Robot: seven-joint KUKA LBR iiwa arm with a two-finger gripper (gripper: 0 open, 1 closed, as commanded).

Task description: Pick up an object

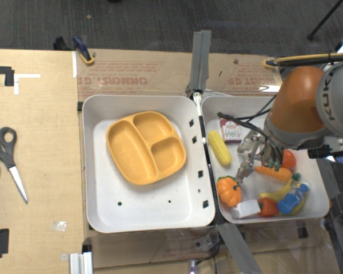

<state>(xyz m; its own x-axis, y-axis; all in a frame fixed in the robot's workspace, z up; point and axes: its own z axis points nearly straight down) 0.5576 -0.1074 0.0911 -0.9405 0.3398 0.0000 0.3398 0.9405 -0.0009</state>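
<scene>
The arm is reaching in from the right and its gripper is hanging low over the right bin, where all the toys are piled. The two thin fingers are sitting a little apart, and nothing is showing between them, so I think it is holding nothing yet. They are pointing down at the spot between the corn and the carrot, just above the little pumpkin. The carrot is lying just beside the fingers and looks like the easiest toy to grab, because it is long and thin and lying flat. The pumpkin is round and sitting right by the left wall of this bin, so there is little room for a finger on that side. More toys are crowding the front corner: a yellow banana, a blue bottle, a red pepper and a white block, all touching or nearly so. A small box is lying near the back wall. The left bin is holding an orange plate with lots of bare floor around it. Scissors are lying far off on the bench.
</scene>
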